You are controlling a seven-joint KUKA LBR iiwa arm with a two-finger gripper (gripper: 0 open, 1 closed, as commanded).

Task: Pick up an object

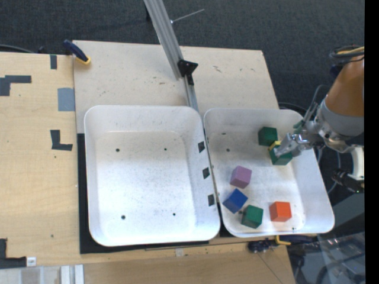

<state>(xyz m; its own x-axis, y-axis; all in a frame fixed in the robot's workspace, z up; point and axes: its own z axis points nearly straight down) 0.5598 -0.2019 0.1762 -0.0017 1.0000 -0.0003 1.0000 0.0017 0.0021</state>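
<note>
Tool (286, 148) is gripping a small green block with yellow edge (279, 155) in the right white bin (308, 182); I am advising a straight, slow lift.

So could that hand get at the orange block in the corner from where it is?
Probably yes. The orange block sits apart from the other blocks in the right bin, nothing on top of it, and the hand hovers over the same bin.

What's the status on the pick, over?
Gripper low in right bin, at a green block. Grasp unconfirmed. Second green block close beside.
</note>
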